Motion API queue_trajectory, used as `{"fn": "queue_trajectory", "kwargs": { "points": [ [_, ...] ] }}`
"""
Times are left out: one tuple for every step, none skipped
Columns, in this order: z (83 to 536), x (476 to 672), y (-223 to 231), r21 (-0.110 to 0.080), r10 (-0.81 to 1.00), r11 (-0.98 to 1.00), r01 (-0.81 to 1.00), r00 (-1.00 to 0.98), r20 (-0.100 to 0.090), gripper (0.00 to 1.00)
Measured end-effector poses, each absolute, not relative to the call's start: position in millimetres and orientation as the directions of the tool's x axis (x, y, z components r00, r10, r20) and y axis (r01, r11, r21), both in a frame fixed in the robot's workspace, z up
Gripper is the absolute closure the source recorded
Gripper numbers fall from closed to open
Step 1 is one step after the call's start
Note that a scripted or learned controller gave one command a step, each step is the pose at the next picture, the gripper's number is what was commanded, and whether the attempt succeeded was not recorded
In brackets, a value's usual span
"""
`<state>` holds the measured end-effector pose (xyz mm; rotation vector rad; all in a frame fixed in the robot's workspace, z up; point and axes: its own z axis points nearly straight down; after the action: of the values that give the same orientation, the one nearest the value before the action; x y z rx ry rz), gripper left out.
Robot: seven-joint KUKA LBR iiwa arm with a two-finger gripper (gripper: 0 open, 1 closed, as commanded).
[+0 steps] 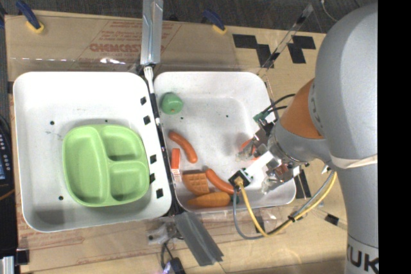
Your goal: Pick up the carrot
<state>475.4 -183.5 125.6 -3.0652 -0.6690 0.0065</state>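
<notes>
Crowding looks the likeliest trouble: the carrot (208,200) lies against the right bin's (212,83) near wall, touching a waffle (197,182) and sausage (219,181), so the gripper (257,167), grip unreadable, could snag a neighbour

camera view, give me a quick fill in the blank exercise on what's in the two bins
1. The green divided plate lies in the ____ bin.
2. The small green round item sits near the right bin's upper ____ corner.
3. The carrot lies along the right bin's ____ edge.
4. The gripper is over the ____ bin.

Missing words: left; left; bottom; right
</notes>
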Motion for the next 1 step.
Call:
{"fn": "queue_trajectory", "kwargs": {
  "points": [
    [91.3, 476.5, -208.4, -0.007, 0.21, -0.978, 0.21, 0.978, -0.003, 0.0]
  ]
}}
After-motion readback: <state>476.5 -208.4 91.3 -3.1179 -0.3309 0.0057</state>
